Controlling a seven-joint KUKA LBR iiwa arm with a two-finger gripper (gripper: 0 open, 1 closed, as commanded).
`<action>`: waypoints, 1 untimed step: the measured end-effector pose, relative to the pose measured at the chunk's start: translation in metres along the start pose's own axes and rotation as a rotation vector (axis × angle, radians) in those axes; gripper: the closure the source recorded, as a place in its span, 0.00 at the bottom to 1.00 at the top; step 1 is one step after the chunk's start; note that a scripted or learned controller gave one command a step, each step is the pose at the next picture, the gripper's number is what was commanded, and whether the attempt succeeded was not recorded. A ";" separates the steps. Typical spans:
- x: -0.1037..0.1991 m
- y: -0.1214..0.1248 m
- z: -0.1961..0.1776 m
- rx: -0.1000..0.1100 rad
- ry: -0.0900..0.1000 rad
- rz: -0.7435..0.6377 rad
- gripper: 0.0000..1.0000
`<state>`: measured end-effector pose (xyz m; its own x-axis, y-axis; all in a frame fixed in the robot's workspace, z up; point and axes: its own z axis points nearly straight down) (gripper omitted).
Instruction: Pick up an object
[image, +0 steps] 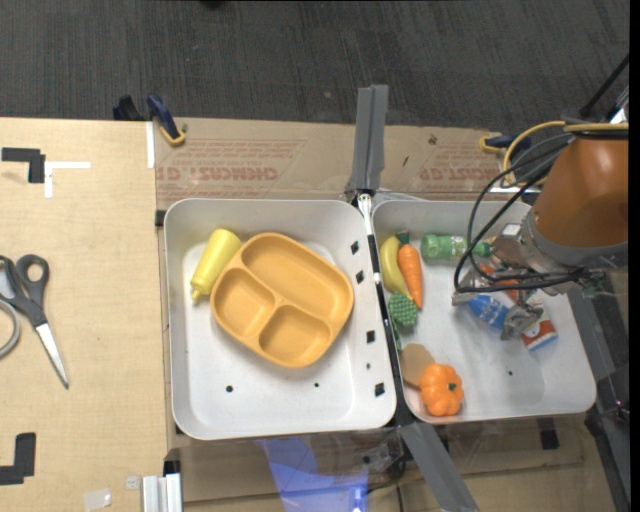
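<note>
My gripper (514, 312) hangs low in the right bin (560, 395), under the orange band of the arm (592, 190). It sits right over a blue packet (485, 310) and a red-and-white item (542, 337), partly hiding both. The same bin holds a carrot (410, 276), a banana (388, 264), a green bottle (441, 246), a green knobbly piece (403, 314), an orange pumpkin (441, 389) and a tan piece (415, 361). Whether anything is gripped is hidden by the wrist.
The left bin (200, 400) holds an orange divided plate (282, 298) and a yellow bottle (213, 262). Scissors (35, 310) lie on the wooden bench at the far left. Cables (500, 215) loop off the arm above the right bin's back edge.
</note>
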<state>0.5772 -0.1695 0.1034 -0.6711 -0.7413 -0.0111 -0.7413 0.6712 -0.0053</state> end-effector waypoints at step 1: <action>0.031 0.021 0.011 -0.004 0.009 0.179 0.00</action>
<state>0.5406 -0.1781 0.0918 -0.7923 -0.6102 -0.0027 -0.6102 0.7923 0.0004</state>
